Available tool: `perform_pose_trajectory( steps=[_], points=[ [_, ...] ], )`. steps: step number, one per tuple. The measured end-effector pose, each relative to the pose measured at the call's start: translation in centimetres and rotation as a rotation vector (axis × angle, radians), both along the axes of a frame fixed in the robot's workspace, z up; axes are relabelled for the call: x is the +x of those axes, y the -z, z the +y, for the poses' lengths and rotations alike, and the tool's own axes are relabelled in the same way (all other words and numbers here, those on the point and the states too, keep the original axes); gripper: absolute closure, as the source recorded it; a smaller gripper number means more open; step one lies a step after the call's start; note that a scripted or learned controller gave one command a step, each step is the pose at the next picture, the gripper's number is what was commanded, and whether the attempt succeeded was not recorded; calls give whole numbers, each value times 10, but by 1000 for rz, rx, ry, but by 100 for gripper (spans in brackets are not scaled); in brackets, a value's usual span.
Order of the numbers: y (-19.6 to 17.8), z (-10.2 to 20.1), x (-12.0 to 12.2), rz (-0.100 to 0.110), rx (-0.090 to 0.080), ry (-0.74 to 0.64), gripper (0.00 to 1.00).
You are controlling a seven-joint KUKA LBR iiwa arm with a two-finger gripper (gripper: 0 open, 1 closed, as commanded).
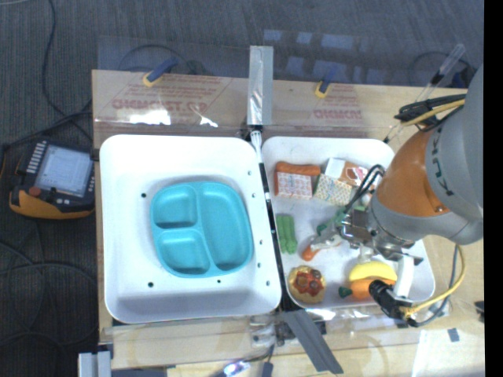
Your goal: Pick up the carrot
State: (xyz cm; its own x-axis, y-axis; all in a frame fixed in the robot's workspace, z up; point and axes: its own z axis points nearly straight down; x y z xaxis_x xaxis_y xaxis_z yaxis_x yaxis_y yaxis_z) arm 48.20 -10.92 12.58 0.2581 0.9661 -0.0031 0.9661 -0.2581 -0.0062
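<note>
The arm reaches in from the right over the right-hand bin [369,149]. Its pincer [334,232] sits low in the middle of that bin, with dark fingers pointing left. Whether the fingers are wide or narrow cannot be told; the wrist covers much of them.

The carrot [312,251] is a small orange piece lying on the bin floor, just near and left of the pincer tip. It is right of the green vegetable [286,233] and just far of the pizza slice [306,283]. Contact between pincer and carrot cannot be confirmed, and nothing is seen gripped.

Status: the approach appears largely done. The grasp and lift are judged outstanding. The carrot rests in the bin.

The left-hand bin [126,210] holds a blue divided tray [200,226].
</note>
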Motion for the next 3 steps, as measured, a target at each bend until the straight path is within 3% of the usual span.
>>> perform_pose_trajectory(
  steps=[1,2,3],
  points=[
    [-36,-31,1,-2,-1,42,0],
    [32,-7,3,-8,1,52,0],
    [10,-19,36,-2,-1,63,0]
  ],
)
